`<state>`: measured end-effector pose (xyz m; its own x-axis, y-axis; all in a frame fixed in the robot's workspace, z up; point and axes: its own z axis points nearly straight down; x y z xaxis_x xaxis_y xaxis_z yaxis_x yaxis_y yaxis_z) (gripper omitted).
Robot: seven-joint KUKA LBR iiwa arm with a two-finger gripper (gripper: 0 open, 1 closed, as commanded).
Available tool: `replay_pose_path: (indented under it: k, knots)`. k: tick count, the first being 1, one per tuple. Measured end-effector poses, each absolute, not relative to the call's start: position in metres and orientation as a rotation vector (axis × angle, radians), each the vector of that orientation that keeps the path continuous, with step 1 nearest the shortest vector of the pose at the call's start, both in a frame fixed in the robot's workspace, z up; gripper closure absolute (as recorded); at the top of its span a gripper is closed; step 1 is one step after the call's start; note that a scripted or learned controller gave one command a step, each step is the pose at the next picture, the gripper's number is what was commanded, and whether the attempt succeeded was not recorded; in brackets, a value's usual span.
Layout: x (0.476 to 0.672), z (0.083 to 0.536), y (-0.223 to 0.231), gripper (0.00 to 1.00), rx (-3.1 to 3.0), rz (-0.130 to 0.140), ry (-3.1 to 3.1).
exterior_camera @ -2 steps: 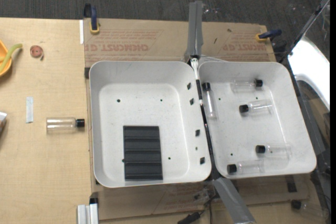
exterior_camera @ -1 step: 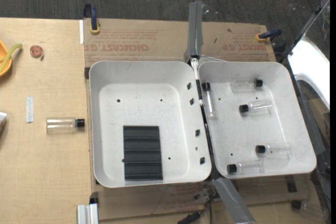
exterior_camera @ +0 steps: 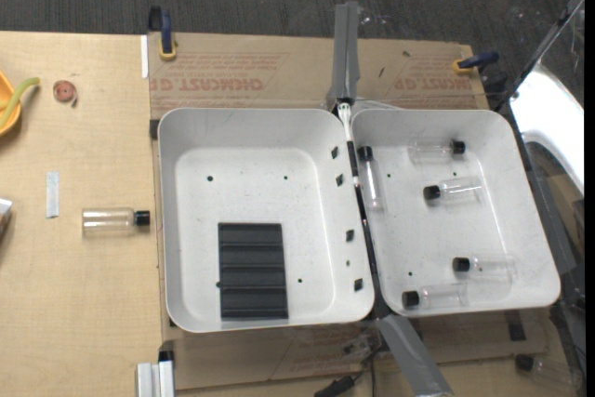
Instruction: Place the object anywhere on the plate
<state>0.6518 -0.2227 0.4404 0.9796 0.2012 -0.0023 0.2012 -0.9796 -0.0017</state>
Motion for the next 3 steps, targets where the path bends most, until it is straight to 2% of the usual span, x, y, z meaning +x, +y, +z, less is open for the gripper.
replay_pose_path:
  k: [1,2,3]
  knots:
    - [0.652,0.44,-0.178,0.0,-3.124,0.005,-0.313]
    - [0.65,0.439,-0.223,0.0,-3.125,0.008,-0.314]
    - [0.651,0.44,-0.222,0.0,-3.125,0.007,-0.318]
